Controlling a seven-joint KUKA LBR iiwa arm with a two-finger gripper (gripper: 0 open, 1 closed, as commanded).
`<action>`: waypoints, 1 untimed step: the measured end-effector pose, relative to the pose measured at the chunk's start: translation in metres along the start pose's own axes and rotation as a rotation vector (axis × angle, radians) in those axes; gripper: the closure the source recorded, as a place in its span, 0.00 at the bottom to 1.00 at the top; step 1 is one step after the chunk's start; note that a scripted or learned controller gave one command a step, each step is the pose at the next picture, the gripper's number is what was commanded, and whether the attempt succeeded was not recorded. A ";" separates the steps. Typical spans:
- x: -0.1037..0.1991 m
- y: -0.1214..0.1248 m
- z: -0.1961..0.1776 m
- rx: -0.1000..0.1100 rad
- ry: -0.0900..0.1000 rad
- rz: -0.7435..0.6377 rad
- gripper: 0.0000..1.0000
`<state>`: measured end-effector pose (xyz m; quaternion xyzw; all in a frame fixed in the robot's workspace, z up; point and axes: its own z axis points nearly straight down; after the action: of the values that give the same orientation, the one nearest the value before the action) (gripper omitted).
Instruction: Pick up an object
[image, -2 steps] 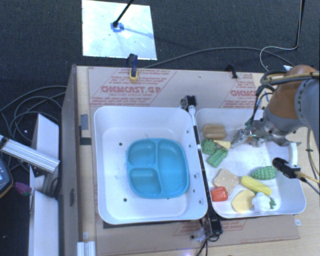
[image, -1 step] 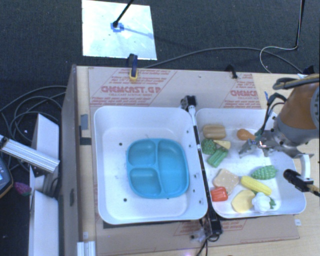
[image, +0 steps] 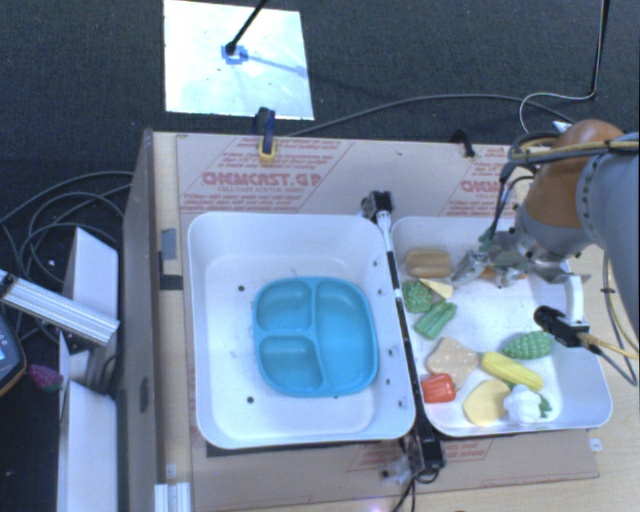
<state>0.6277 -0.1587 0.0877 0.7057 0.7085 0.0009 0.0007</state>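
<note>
Claw state cannot be told: the gripper (image: 490, 262) is seen low over the far part of the right bin (image: 590, 400), but its tip is small and blurred against the white floor, and nothing is clearly seen held in it. It is hung from the grey arm (image: 600, 205), which reaches in from the right with its orange band (image: 560, 170) above the wrist. A tan bread roll (image: 428, 263) lies just to the left of the gripper, apart from it as far as can be judged.

Nearer the divider, a green and yellow piece (image: 420, 295) and a green pepper-like piece (image: 436, 319) are placed close together. A slice of toast (image: 452, 358) and a small red piece (image: 438, 388) are found toward the near side. A yellow corn cob (image: 512, 370) rests beside a green textured vegetable (image: 527, 346), with a pale yellow slice (image: 485, 402) and a white garlic-like piece (image: 522, 404) at the near edge.

The left bin (image: 220, 250) is occupied by a blue divided plate (image: 313, 335).
</note>
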 end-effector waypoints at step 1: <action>-0.009 0.013 -0.025 -0.002 -0.002 -0.001 0.00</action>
<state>0.6406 -0.1679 0.1124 0.7054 0.7088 0.0009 0.0020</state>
